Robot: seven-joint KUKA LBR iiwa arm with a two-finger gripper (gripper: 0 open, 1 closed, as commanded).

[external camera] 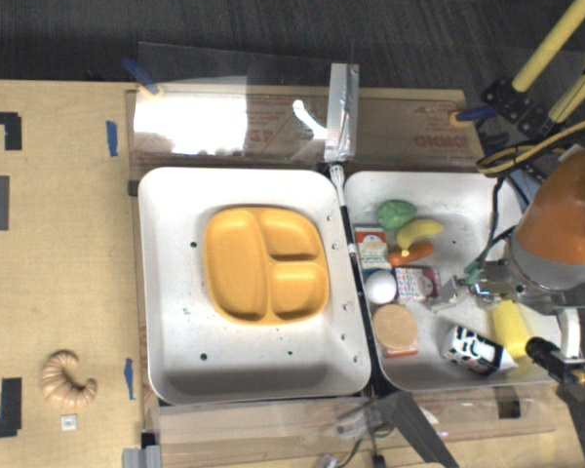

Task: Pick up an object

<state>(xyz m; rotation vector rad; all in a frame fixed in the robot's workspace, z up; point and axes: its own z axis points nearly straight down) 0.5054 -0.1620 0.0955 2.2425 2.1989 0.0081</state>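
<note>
Cardboard-coloured bench surface [58,261] surrounds two shallow white bins set side by side, with dark flooring visible beyond the far edge.

Left bin [166,359]: contains one yellow-orange divided tray [265,263], roughly centred, lying flat with three compartments facing up.

Right bin [468,188]: contains a cluster of small items along its left half.
- Green leafy toy [396,211] at the far end, touching a yellow banana [419,230].
- Orange carrot-like piece [411,253] just beside the banana, on the near side.
- Small carton with red and white print [371,247] against the left wall.
- White egg [380,288] just below the carton.
- Red and white packet [415,284] beside the egg.
- Round tan cookie-like disc [396,328] near the front left corner.
- Black and white object [476,350] near the front wall.
- Yellow block [511,326] just beside the black and white object, on its right.

Arm [561,227]: enters from the right, orange band over the right bin's right edge. Gripper [468,286] hangs over the middle of the right bin, near the packet. Jaw state: cannot tell; nothing is visibly pinched.

Outside the bins, a tan croissant-shaped toy [66,378] lies on the bench at the front left, well apart from everything else.
</note>
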